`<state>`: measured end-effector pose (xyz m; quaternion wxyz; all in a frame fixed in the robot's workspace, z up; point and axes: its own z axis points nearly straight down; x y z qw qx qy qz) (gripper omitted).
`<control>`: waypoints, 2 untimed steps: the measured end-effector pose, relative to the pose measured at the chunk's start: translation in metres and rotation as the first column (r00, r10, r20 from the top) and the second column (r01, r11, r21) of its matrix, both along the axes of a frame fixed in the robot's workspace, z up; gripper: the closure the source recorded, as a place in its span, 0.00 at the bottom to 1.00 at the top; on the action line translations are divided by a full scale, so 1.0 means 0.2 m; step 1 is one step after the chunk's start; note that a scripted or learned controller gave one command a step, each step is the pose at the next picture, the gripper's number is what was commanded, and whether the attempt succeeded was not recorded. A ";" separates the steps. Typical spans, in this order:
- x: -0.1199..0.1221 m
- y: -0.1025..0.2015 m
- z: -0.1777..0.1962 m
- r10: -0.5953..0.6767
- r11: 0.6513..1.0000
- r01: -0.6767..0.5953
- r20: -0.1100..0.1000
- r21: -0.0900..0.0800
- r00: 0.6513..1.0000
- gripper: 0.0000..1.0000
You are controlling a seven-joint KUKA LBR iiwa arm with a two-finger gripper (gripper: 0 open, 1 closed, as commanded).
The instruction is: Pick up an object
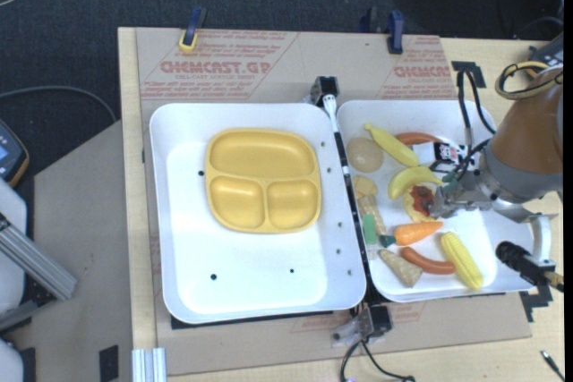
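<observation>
Hovering at centre right of the frame, the gripper [445, 197] sits low among crowded toy food [421, 233] in the right bin [391, 286], its jaw state unreadable, so it may snag neighbouring pieces or close on nothing.

Plywood-looking bench top [269, 58] with red CHEMCAST print across the back. Two shallow white bins sitting right on it, side by side, touching along the middle. Left bin [251, 282] carrying a yellow divided plate [264, 179] toward its back half. Right bin [380, 116] packed with toy food: bananas [407, 179], a carrot [416, 233], a corn cob [461, 259], a sausage [428, 261]. Clamped on the bench's back edge: a yellow clamp [190, 36] at left, a blue one [394, 29] further right. Black fitting [324, 89] wedged at the back between the bins, another [376, 318] at the front.
</observation>
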<state>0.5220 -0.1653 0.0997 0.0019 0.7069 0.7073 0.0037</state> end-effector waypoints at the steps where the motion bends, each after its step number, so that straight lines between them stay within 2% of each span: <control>1: 0.04 -0.05 0.28 0.000 1.000 0.000 -0.001 -0.006 1.000 1.00; 2: 0.03 -0.07 0.59 0.000 1.000 0.000 0.001 -0.006 1.000 1.00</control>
